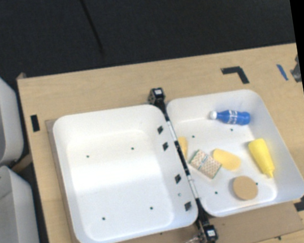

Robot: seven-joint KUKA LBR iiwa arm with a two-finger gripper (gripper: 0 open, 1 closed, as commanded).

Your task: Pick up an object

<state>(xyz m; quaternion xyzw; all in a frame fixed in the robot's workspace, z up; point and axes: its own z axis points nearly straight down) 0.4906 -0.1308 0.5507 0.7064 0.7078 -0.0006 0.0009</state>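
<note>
In the right bin (282,183), nearest, lies a tan disc (245,188); just beyond it, in a row from right to left, are a yellow bottle (262,156), a yellow oval (226,159) and a checked block (205,164) touching the oval. Farther back a blue bottle (231,116) lies on its side, apart from the rest. At the desk's (106,85) far right edge a grey bit, seemingly the gripper (296,66), shows too little to tell wide from narrow.

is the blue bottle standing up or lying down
Lying down. The blue bottle rests on its side on the floor of the right bin, its white cap pointing toward the left bin.
</note>
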